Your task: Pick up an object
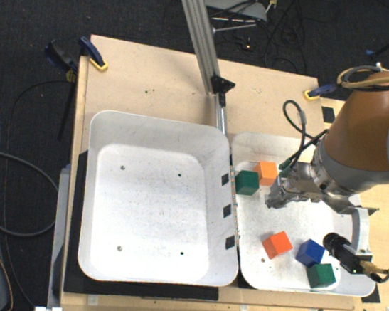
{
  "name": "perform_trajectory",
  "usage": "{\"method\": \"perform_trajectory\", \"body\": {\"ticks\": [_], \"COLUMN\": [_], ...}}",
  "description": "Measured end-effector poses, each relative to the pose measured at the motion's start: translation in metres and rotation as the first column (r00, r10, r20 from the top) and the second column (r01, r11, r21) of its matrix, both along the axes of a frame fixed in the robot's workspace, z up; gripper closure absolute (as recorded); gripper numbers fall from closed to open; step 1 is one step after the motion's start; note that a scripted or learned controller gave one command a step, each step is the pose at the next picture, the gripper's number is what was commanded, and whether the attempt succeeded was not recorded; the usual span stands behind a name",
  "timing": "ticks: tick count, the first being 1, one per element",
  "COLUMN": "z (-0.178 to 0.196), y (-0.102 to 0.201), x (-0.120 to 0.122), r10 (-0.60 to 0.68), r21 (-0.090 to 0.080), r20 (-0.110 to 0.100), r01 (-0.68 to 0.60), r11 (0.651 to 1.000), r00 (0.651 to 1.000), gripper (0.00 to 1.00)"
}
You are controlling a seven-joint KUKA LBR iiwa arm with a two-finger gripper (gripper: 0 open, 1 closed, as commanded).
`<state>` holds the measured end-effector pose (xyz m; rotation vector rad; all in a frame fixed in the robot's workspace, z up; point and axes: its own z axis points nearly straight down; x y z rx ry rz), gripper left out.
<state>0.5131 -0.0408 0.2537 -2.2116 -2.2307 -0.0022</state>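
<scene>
Hovering low in the right bin (250, 267), the hand (276, 198) seems to be in the approach step; I cannot tell its state. Nearest lie a green cube (247, 182) at its nine o'clock and an orange cube (267, 172) at eleven, both small, matte, hard-edged, seemingly touching. Next it must centre over one.

Five blocks counted in all: two green, two orange, one blue. Beside the gripper (275, 198), on its bin-divider side, are one green block (247, 182) and one orange block (267, 172). Below the gripper lie one orange block (277, 244), one blue block (310, 252) and one green block (321, 275); white bins counted: two.
</scene>
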Motion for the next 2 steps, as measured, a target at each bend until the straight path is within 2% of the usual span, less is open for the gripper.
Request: {"method": "perform_trajectory", "body": {"ticks": [1, 2], "z": [0.0, -0.016], "y": [0.062, 0.118], "x": [-0.007, -0.013], "r10": [0.001, 0.0], "r21": [0.001, 0.0], "r20": [-0.002, -0.004], "r01": [-0.001, 0.0], "r11": [1.0, 1.0], "r00": [1.0, 1.0], "gripper": [1.0, 1.0]}}
